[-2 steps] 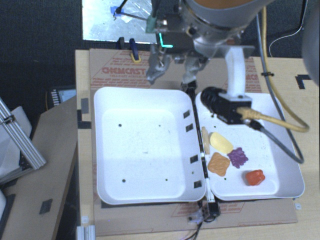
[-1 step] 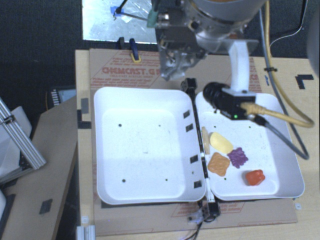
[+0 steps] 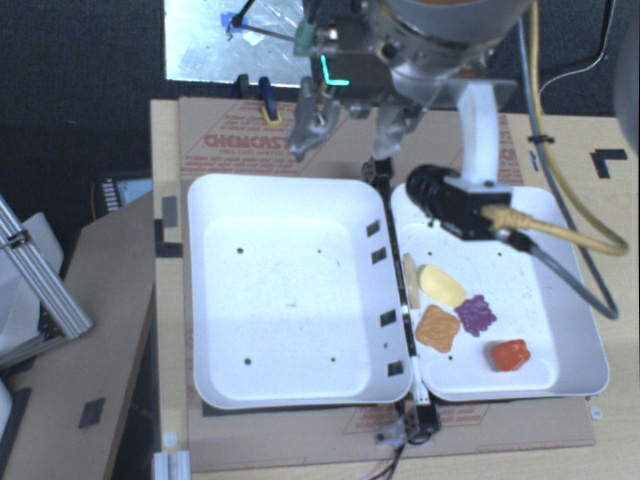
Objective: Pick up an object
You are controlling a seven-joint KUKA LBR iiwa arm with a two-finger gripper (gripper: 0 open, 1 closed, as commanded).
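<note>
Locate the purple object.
The purple object lies in the right bin, just right of the orange piece and yellow piece, up-left of the red one.

My pincer (image 3: 345,133) hangs open above the bench's far edge, one finger over the cardboard beyond the left bin (image 3: 290,288), the other near the divide between the bins, nothing between them. In the right bin (image 3: 570,368), near its left wall, lie a pale yellow piece (image 3: 441,286), a purple cluster (image 3: 476,314), an orange waffle-like piece (image 3: 437,328) and a red piece (image 3: 509,355) toward the near edge.
</note>
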